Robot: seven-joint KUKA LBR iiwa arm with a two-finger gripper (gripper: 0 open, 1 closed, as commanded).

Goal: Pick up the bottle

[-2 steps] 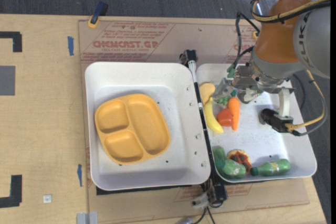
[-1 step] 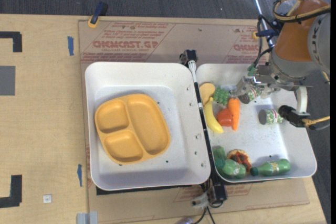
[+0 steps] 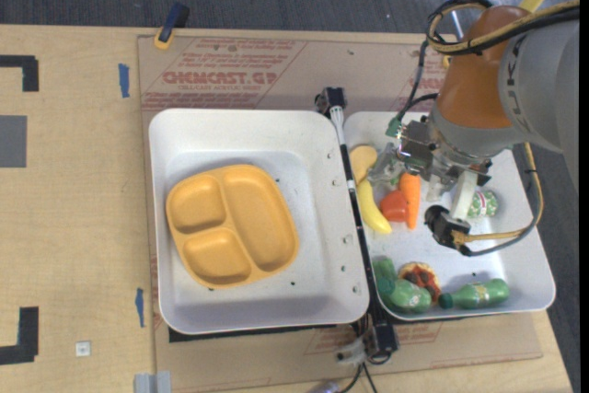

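A plate (image 3: 232, 222) lay in the left bin (image 3: 175, 133); a banana (image 3: 372, 207), carrot (image 3: 407, 198) and bottle (image 3: 475, 294) lay in the right bin (image 3: 543, 285).

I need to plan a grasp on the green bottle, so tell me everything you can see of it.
The green bottle lies on its side near the front of the right bin, its long axis running roughly left to right. It looks like glossy plastic. Its left end sits close to a red-and-green toy; contact is unclear. The gripper is apart from it, farther back.

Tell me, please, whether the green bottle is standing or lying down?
Lying down: the green bottle rests on its side along the right bin's floor.
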